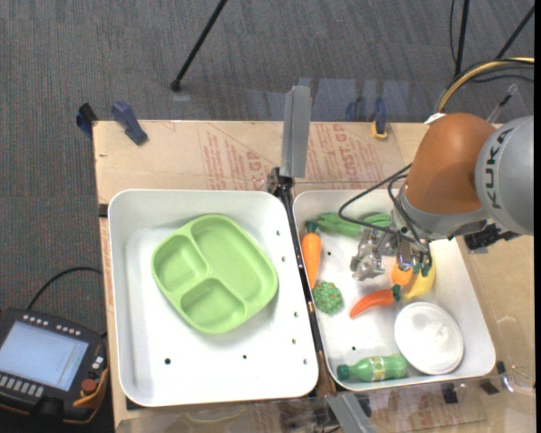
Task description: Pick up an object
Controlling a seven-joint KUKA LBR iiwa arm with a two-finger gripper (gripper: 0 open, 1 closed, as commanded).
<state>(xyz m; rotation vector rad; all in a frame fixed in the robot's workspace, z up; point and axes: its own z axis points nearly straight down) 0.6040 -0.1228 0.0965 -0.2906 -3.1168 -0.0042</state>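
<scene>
Lying on the floor of the right bin [483, 327], a red-orange pepper [373, 302] is seen just near of the gripper [371, 258], slightly to its right, and a small gap of white floor is left between the two. The long axis of the pepper is slanted, from the near-left to the far-right; the narrower end seems to be turned to the near-left, toward the broccoli [327, 297]. Nothing is seen to be held by the gripper, and whether it is open or shut cannot be told, because its metal parts are viewed from above as one grey mass.

Just right of the gripper a yellow toy [423, 280] and a small orange piece [403, 274] are found, close together. On its left a carrot [311, 256] is laid along the left wall of the bin, and far of it a long green pod [346, 225] is placed. A round white bowl [428, 336] and a green bottle [373, 368], laid on its side, are kept at the near edge.

In the left bin [131, 332] a green divided plate [215, 273] is set.
</scene>
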